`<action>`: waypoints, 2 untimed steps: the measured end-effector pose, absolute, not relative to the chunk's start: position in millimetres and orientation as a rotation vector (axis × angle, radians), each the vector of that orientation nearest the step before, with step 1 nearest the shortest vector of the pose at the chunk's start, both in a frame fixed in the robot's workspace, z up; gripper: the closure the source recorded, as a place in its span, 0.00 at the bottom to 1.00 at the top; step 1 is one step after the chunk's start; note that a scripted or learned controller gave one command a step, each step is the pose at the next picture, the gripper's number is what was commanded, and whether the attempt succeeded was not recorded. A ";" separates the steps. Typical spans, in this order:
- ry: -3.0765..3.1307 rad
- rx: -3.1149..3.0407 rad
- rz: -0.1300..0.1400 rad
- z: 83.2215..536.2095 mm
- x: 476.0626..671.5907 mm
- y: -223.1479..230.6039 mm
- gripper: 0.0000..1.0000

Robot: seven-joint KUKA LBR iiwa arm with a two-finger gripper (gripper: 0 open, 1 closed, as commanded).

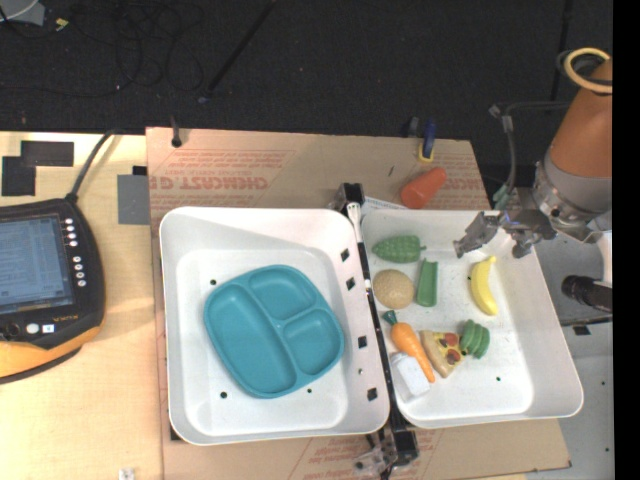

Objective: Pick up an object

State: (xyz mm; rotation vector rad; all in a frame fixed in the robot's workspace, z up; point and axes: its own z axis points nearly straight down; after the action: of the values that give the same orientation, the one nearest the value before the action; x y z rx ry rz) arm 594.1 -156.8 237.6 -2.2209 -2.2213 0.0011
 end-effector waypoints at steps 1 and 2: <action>-2.210 -2.217 0.014 84.7 579.3 -214.7 0.00; -2.225 -2.221 -0.003 88.1 645.8 -212.9 0.00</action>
State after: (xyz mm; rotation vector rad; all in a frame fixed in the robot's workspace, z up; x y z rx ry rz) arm 645.8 -212.9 88.1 -2.2206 -2.2253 -0.0027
